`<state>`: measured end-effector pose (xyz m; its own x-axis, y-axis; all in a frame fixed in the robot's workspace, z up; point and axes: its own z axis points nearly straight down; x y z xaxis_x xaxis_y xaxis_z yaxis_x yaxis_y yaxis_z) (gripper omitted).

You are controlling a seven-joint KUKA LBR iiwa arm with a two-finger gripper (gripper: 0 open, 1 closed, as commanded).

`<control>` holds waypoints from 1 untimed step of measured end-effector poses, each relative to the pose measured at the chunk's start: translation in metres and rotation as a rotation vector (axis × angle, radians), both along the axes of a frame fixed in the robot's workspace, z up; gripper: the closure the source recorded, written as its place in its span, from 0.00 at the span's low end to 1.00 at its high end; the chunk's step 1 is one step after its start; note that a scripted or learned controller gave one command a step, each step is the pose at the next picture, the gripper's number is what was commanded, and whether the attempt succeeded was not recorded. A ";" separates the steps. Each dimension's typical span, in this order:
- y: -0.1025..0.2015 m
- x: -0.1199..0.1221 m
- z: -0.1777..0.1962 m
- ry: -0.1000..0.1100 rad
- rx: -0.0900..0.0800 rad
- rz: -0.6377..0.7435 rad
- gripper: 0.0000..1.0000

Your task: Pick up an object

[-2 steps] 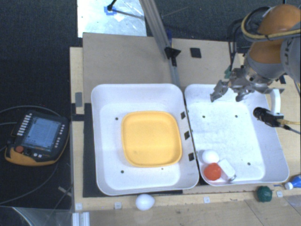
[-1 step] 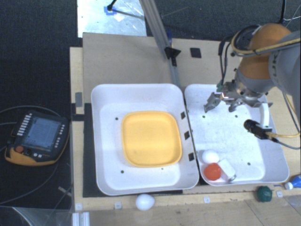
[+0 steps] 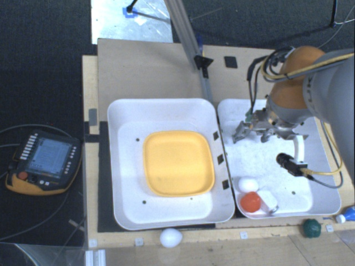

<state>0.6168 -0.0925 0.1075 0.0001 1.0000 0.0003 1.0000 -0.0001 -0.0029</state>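
The gripper (image 3: 252,131) is seen over the right bin (image 3: 324,206) near its far left corner, fingers spread, nothing between them. A white egg (image 3: 248,184), red ball (image 3: 251,202) and white block (image 3: 268,199) are clustered at that bin's near left corner. A yellow plate (image 3: 179,163) is centred in the left bin (image 3: 125,148).

The gripper (image 3: 252,131) hangs over the right bin's (image 3: 321,201) far left part, a white egg (image 3: 248,184) and red ball (image 3: 251,202) sit at its near left corner, and a yellow plate (image 3: 178,162) lies mid left bin (image 3: 125,148).
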 end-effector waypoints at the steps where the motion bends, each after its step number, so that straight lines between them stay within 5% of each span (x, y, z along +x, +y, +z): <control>1: 0.000 0.002 0.013 -0.005 0.000 0.000 1.00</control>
<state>0.6183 -0.0928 0.1203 0.0005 1.0000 0.0002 1.0000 -0.0005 0.0022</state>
